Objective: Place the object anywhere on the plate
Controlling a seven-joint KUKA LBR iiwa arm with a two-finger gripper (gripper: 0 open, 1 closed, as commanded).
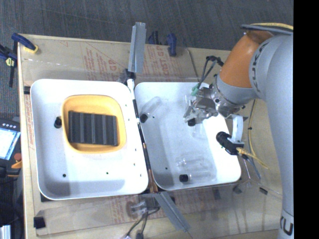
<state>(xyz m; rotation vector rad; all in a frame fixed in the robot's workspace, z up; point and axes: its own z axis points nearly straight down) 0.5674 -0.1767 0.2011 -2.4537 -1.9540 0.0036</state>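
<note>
One yellow rounded-square plate [93, 102] (dark ribbed insert) fills the left bin [45, 178]; metal pincer [193, 118], grip unclear, hangs over the right bin [164, 178].

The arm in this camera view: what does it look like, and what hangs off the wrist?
A thick grey arm with a rounded orange band above the wrist. The metal two-finger gripper is silver-grey with green wiring at its top. A thin black cable loops above the wrist, and a yellow one trails below.

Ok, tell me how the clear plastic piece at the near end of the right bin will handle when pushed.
The clear plastic piece looks thin, so it is probably light and somewhat bendy. It glints on the smooth white right bin, so it would likely slide easily. Its shape is too faint to judge rolling.
</note>
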